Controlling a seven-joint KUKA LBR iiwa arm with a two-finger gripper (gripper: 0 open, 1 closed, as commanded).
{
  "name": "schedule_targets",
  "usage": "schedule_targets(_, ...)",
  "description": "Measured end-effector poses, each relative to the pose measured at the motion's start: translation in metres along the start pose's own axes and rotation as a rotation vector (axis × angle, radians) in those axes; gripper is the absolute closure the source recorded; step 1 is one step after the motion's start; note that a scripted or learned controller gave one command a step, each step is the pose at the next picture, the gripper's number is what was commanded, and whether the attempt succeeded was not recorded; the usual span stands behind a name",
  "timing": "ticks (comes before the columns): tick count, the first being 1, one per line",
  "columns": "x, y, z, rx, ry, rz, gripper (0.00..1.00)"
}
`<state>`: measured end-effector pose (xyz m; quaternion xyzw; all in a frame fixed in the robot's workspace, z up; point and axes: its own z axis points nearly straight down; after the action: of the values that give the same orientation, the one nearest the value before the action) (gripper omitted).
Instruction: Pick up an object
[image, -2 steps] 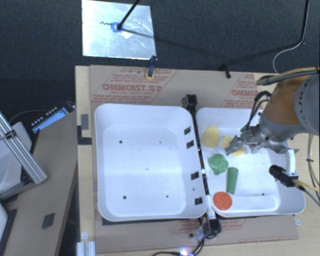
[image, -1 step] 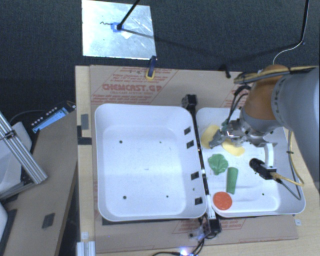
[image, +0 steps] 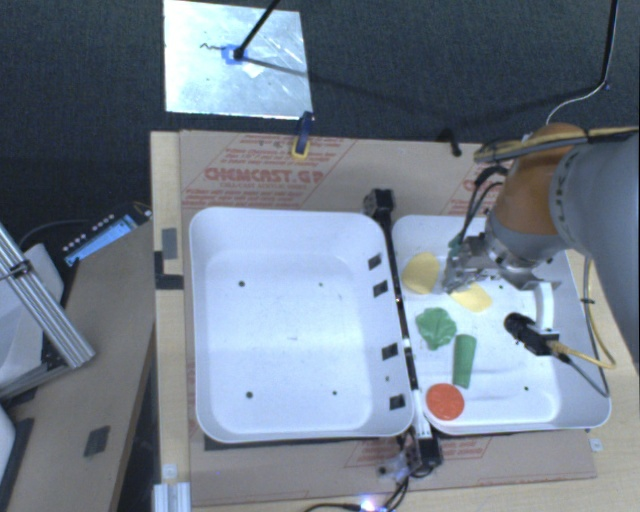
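Note:
The right bin (image: 570, 405) holds a pale yellow round piece (image: 420, 271), a smaller yellow piece (image: 473, 299), a green crumpled leaf-like item (image: 436, 327), a green cylinder (image: 464, 360) and an orange-red disc (image: 445, 402). My gripper (image: 461, 272) hangs low over the upper part of this bin, between the two yellow pieces, just right of the round one. The arm with its orange band (image: 530, 195) reaches in from the right. I see nothing clearly held between the fingers.
The left bin (image: 205, 300) stands beside the right one, split from it by a black hinged divider (image: 395, 300). A cardboard sheet (image: 260, 170) lies under both bins. A shiny metal plate (image: 237, 58) lies beyond the bench.

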<state>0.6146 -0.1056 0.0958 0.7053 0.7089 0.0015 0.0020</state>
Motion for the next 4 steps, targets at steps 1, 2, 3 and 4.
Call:
schedule_targets(1, 0.0, 0.0, 0.0, 0.001, 0.0, 0.0, 0.0)
schedule_targets(2, 0.003, 0.021, 0.011, 0.001, 0.0, 0.0, 0.0)
schedule_targets(3, -0.005, -0.055, 0.012, 0.01, 0.002, 0.006, 0.0)
schedule_targets(4, 0.008, 0.005, 0.01, -0.002, 0.0, -0.001, 0.0)
